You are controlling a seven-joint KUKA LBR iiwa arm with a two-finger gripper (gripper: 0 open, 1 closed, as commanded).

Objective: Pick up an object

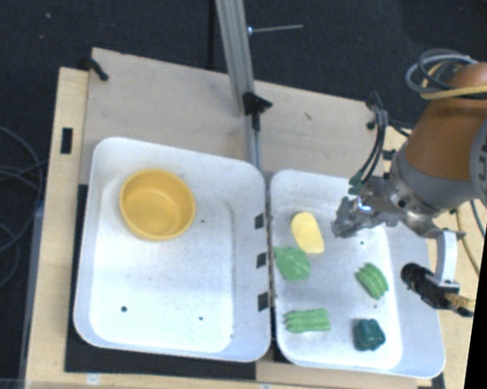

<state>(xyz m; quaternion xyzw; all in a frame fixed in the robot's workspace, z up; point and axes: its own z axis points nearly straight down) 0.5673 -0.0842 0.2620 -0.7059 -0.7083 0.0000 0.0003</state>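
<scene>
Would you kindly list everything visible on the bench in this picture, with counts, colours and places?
Bins: 2, white, side by side on the bench.
Bowl: 1, yellow, left bin, far-left part.
Yellow piece: 1, pale yellow, right bin, near the divider.
Green pieces: 3, green, right bin; others at and.
Dark teal piece: 1, right bin, near-right corner.
Metal post: 1, grey, behind the bins.
Arm: 1, grey and orange, from the right.
Gripper: 1, above the right bin.

Light: even, overhead, moderately bright | Glare: white bins (162, 313) slightly washed out | Shadows: faint, short | Focus: soft overall, grainy; surrounding floor (33, 22) dark
</scene>
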